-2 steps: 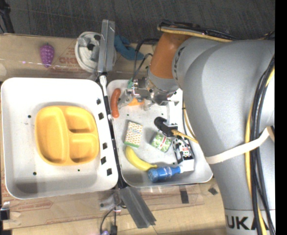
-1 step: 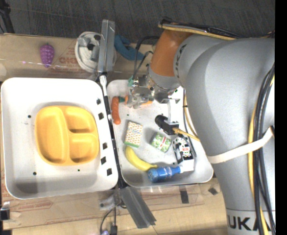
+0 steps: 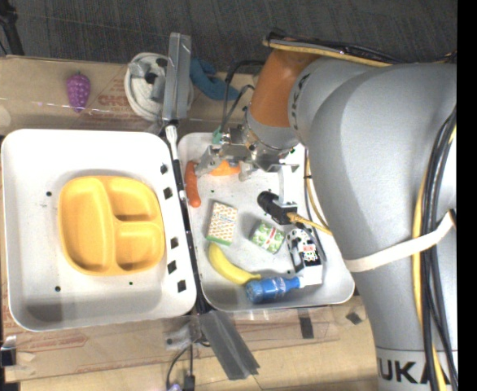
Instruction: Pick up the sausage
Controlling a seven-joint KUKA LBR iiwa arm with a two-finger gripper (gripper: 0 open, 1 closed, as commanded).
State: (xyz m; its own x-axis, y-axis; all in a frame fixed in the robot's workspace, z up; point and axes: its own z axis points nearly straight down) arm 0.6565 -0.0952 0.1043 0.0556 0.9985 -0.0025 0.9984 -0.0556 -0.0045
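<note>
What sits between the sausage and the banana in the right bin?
Camera view: just bare white bin floor between the sausage and the banana; the patterned green-and-white packet lies just right of that line.

- A robotics lab or test cell, not a home.
- A large grey industrial arm [image 3: 385,161] bears loose cables [image 3: 438,218].
- Two white bins [image 3: 27,300] sit on a board-covered bench [image 3: 35,96].
- Dark carpet [image 3: 100,6] lies beyond.
</note>
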